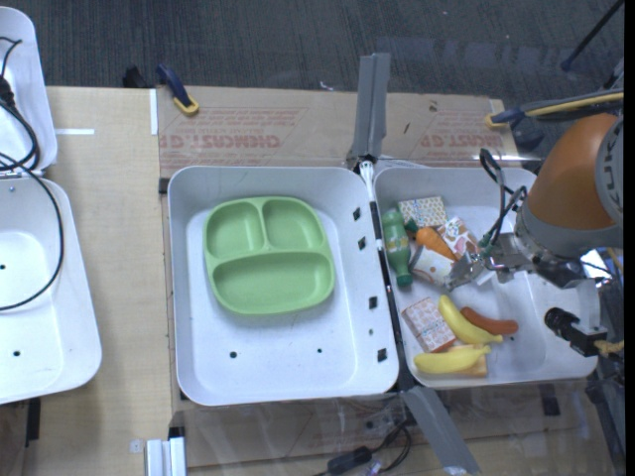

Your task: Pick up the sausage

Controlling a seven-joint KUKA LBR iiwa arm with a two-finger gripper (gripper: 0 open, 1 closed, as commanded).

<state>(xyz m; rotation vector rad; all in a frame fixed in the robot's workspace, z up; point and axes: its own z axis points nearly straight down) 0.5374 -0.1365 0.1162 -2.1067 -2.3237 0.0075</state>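
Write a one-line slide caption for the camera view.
KUKA gripper hovers in the right bin above the sausage, beside bananas; green divided plate sits in the left bin.

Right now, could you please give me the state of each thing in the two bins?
Sausage: lying flat, ungrasped.
Bananas: lying beside the sausage.
Green bottle: on its side.
Green plate: flat in the left bin.
End effector: low over the right bin's clutter.

Green divided plate (pixel 268 268) in left bin (pixel 189 296). Right bin (pixel 526 360): green bottle (pixel 396 246), bananas (pixel 454 345), patterned packets (pixel 427 322).
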